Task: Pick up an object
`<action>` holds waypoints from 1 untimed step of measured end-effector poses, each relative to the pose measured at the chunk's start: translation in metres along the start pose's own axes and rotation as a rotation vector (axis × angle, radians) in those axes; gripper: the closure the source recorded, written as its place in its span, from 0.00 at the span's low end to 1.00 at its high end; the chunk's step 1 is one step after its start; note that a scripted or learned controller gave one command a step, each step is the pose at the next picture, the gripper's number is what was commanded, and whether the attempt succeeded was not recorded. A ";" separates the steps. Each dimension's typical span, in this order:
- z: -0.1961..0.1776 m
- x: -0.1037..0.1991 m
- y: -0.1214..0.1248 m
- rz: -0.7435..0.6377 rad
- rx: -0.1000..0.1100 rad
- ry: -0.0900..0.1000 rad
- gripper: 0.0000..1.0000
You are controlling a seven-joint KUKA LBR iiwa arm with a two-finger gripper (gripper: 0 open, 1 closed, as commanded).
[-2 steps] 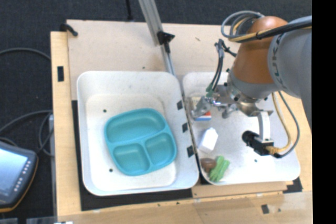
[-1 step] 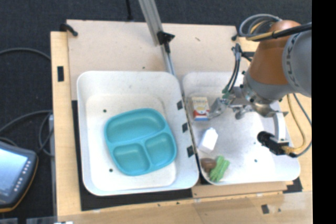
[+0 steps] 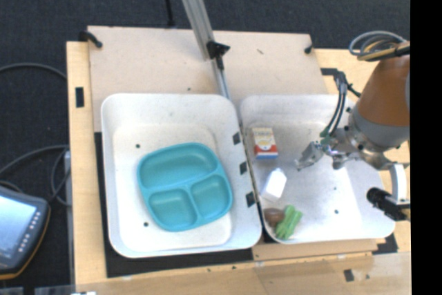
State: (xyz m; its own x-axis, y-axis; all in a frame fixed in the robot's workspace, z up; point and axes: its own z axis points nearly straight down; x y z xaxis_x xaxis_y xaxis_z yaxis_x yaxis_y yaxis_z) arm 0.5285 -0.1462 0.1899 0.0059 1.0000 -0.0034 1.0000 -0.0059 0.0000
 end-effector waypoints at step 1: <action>0.071 0.035 -0.029 -0.003 -0.019 -0.001 0.00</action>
